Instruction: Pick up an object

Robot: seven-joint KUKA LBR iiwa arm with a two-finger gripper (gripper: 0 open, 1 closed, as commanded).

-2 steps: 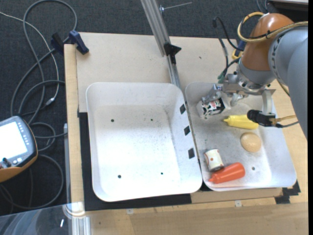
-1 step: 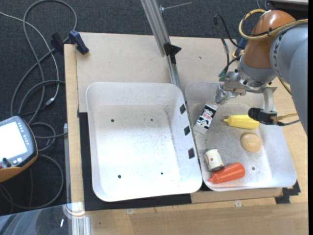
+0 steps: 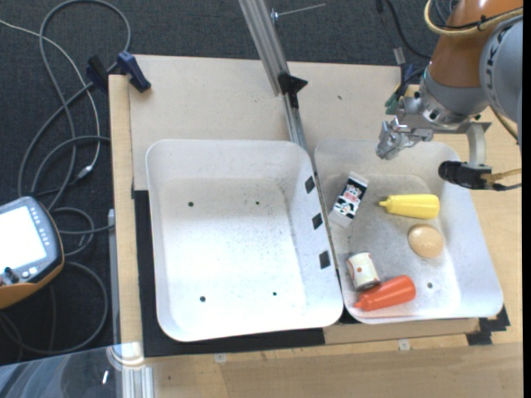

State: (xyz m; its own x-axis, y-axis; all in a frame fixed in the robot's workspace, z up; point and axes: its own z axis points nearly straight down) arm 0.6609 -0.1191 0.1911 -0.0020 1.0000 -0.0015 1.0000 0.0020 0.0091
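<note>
Camera view, looking down at a slant. Landmark = right bin (image 3: 465,305), white, shallow, holding all the loose objs.

- Arm (image 3: 477,44): grey w/ orange band, comes in above the right bin's far right corner.
- Gripper (image 3: 392,146): hangs over the right bin's far edge, toward its left half, pointing down. Jaw state: cannot tell, tips too small and blurred. Nothing seen between them.
- Small carton (image 3: 350,197): white w/ black and red print, lying tilted in the right bin's far left part, near the divider side. Just below the gripper in the frame, apart from it.
- Yellow bottle (image 3: 411,206): lying on its side near the right bin's middle, nozzle toward the carton, close to it but not touching.
- Tan egg-shaped obj (image 3: 426,241): just nearside of the yellow bottle, right of bin centre.
- Small can (image 3: 362,269): white w/ red label, near the right bin's near left corner.
- Orange obj (image 3: 386,293): carrot-like, lying along the right bin's near edge, touching or nearly touching the can.
- Left bin (image 3: 224,239): abuts the right bin's left side.
- Metal rail (image 3: 265,40): runs from the frame top down to the seam beside the right bin.
- Handheld screen (image 3: 25,247) and cables (image 3: 75,139): on dark floor, well left of the right bin.
</note>
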